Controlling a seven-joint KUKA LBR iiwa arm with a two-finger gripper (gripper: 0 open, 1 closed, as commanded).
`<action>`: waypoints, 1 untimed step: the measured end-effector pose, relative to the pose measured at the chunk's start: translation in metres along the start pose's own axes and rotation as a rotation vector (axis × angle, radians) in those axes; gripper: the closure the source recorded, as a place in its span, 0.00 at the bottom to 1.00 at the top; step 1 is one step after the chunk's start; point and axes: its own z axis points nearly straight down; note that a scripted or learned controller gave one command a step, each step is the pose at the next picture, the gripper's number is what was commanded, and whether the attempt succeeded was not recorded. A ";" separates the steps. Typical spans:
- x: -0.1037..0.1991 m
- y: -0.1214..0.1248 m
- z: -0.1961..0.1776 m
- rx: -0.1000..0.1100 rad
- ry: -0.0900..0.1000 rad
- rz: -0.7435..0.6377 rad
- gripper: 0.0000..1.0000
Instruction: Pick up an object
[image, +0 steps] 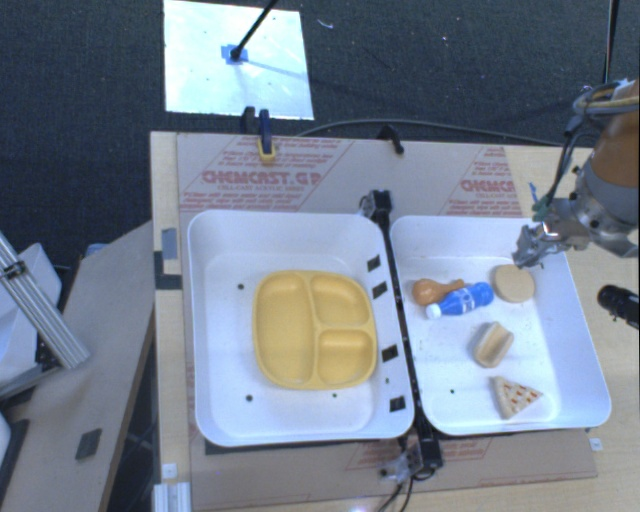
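Camera view, gripper (530, 250) just above round cookie (514, 284), finger state impossible to tell, blue bottle (462, 300) down-left.

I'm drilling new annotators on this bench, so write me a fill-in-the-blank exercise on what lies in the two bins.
1. The yellow divided tray lies in the ____ bin.
2. The blue bottle touches the toy chicken drumstick in the ____ bin.
3. The pizza slice lies nearest that bin's ____ edge.
4. The pincer hangs just above the round ____.

Missing words: left; right; front; cookie
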 end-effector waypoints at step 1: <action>0.055 0.017 -0.003 -0.001 0.001 -0.001 1.00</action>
